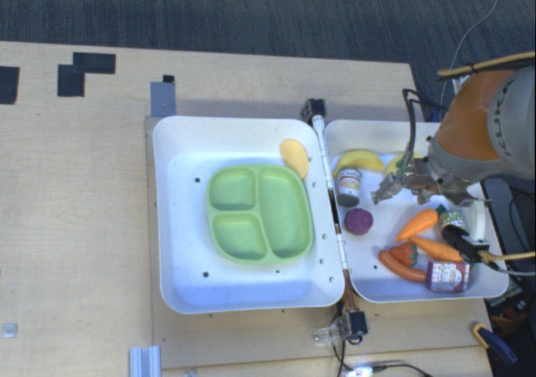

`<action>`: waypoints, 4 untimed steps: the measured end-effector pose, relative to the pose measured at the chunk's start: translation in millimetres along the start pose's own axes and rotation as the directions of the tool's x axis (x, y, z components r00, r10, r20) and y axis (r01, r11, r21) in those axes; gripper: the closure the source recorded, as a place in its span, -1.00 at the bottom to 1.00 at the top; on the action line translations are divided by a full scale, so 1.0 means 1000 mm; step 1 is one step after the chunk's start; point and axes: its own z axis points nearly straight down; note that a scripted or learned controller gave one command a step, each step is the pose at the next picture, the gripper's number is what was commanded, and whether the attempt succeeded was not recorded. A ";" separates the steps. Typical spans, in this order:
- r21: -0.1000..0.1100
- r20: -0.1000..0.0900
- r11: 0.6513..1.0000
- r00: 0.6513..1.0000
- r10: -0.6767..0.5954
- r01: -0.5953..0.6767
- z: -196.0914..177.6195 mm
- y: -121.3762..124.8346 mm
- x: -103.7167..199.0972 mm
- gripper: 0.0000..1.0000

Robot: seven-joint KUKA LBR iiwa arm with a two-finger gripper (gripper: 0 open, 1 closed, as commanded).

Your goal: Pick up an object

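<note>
A: Setting first. Pale wooden tabletop against dark carpet, two shallow white bins side by side. The left bin carries a green divided tray, with a yellow lemon-like piece at the tray's 1 o'clock, near the shared wall.

B: And the right bin?

A: Crowded. Yellow banana at 12 o'clock, a small jar just below it, a purple ball toward the bin's 9 o'clock. Two orange carrots sit near centre, a red pepper-like item at 6 o'clock, a dark-red jar at 5 o'clock.

B: Where is the arm?

A: The arm comes in from 3 o'clock. The end effector hangs above the right bin, between the small jar and the upper carrot, at roughly the bin's centre.

B: Clenched or released?

A: The observer cannot tell; the metal parts blur together at this scale. Nothing is seen between them.

B: So progress?

A: Judged early. Every object appears to rest on a bin floor, none lifted. Which one is the target cannot be told; the small jar, purple ball and upper carrot are nearest. Descent, grip and lift all look to remain.
</note>
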 end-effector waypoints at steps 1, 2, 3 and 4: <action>0.006 -0.001 1.000 1.000 0.003 -0.003 0.010 -0.041 0.021 -1.00; 0.000 0.000 1.000 1.000 0.001 -0.001 -0.002 -0.039 0.021 1.00; 0.001 0.000 1.000 1.000 0.001 -0.001 -0.001 -0.039 0.021 -1.00; -0.003 -0.001 1.000 1.000 -0.001 0.001 -0.012 -0.037 0.021 1.00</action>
